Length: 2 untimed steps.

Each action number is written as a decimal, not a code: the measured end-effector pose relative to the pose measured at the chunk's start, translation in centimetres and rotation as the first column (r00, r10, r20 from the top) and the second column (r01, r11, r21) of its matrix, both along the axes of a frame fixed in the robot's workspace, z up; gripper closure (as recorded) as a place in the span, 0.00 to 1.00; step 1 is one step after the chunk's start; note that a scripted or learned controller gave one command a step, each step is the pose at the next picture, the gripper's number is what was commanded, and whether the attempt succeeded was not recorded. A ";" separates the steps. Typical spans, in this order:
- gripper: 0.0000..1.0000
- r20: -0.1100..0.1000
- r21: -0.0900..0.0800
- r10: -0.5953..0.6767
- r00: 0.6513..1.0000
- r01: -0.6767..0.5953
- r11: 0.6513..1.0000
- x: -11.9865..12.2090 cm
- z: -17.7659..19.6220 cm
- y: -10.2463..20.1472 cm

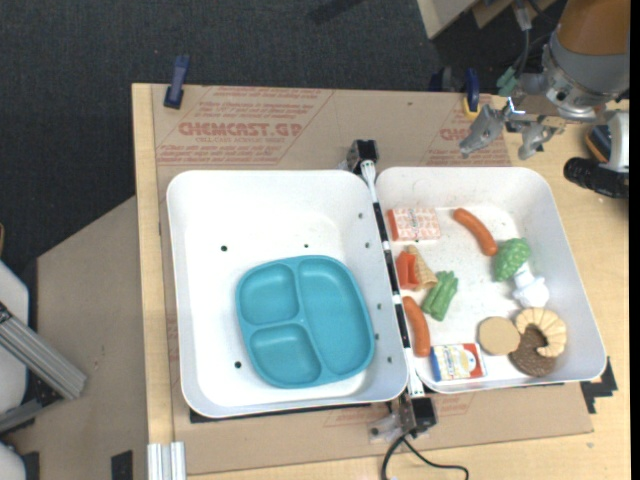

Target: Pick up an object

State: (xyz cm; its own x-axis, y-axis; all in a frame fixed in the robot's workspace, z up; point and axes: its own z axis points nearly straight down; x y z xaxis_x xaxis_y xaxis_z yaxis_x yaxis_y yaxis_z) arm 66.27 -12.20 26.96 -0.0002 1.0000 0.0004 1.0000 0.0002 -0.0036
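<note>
My gripper (505, 134) hangs above the bench just behind the right bin's (566, 230) back rim, fingers spread and nothing between them. Several toy foods lie in that bin. A pink-and-white wafer pack (413, 224) and an orange sausage (476, 230) are nearest the gripper. Further forward are a broccoli (513, 258), a white piece (530, 291), a green vegetable (440, 294), a carrot (407, 267) and a red sausage (417, 325). At the front sit a round cookie (494, 336), a brown-and-tan donut (540, 341) and a small red-and-white box (457, 361).
The left bin (200, 218) holds a teal divided plate (303, 320). A black clip (363, 154) sits where the two bins meet at the back. Blue clamps (177, 79) hold the cardboard sheet under the bins.
</note>
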 end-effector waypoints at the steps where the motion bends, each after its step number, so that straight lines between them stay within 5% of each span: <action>1: 0.00 -0.006 0.004 -0.005 1.000 0.005 1.000 -2.9 -18.3 -2.2; 2: 0.00 -0.011 0.022 -0.001 1.000 0.002 1.000 0.4 -18.5 -9.5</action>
